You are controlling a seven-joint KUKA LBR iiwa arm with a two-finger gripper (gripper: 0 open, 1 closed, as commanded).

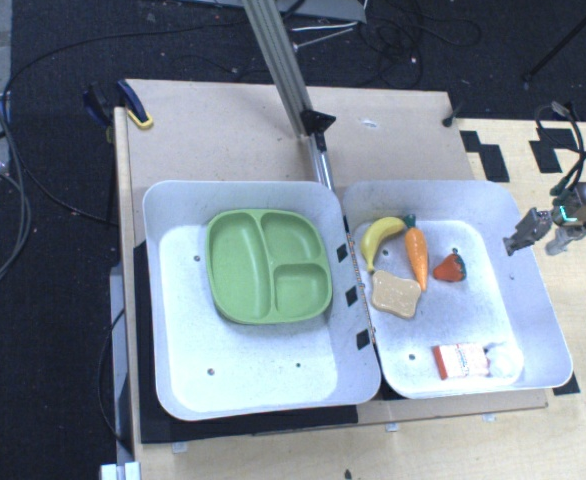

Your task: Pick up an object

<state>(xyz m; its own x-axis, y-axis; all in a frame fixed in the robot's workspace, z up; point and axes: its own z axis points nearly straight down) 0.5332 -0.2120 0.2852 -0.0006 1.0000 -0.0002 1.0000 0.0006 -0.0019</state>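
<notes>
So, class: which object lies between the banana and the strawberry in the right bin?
The carrot, lying beside the banana with the strawberry on its other side, seen in the camera view.

You won't find any text you can read here. The small red and white carton (462, 360), lying in the right bin (533, 298) toward its near edge, carries printing, but it is too blurred to make out any word, brand or number.

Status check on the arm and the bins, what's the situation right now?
Hand at right bin's right edge, holding nothing visible. Banana, carrot, strawberry, bread slice, small carton all untouched. Nothing blocking.
</notes>
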